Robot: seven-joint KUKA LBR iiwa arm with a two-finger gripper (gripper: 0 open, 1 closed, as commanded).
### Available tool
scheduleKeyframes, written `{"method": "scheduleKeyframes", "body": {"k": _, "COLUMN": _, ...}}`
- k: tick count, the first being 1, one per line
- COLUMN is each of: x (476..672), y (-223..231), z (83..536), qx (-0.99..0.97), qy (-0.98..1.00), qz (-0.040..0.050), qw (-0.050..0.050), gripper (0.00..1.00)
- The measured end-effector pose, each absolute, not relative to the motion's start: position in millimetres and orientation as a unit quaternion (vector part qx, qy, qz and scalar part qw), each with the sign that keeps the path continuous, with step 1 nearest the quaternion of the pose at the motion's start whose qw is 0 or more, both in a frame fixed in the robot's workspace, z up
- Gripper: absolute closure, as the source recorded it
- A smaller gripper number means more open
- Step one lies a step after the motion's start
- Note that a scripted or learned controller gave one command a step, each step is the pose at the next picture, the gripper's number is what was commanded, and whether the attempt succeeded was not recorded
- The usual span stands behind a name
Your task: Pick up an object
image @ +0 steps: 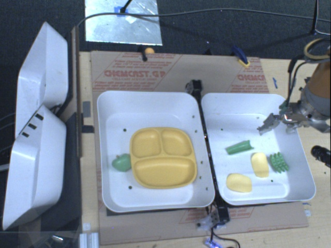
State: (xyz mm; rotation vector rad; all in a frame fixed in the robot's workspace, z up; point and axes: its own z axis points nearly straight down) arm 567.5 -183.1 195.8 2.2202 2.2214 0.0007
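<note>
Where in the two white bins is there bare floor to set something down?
Right bin: the back half, behind the green cylinder. Left bin: the back strip behind the yellow divided plate. Crowded: right bin's front, with two yellow pieces and a green spiky toy.

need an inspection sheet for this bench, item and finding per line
surface: bench with printed brown board under two white bins, left bin and right bin, side by side
job's things, left bin: yellow divided plate; small green object touching its left edge
job's things, right bin: green stick-shaped piece; two yellow lumps; green spiky piece
clutter: blue clip and small orange-tipped item on the board's far edge
tool: tool over the right bin's far right area, nothing seen between its fingers
cables: black cable across the dark floor; looped cables by the arm
surroundings: shiny metal sheet; white housings at left
</note>
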Motion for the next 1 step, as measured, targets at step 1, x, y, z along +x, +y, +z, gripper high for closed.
{"method": "scheduleKeyframes", "body": {"k": 1, "x": 629.3, "y": -164.7, "z": 215.2, "qx": 0.706, "qy": 0.708, "qz": 0.0007, "qw": 0.001, "gripper": 0.00}}
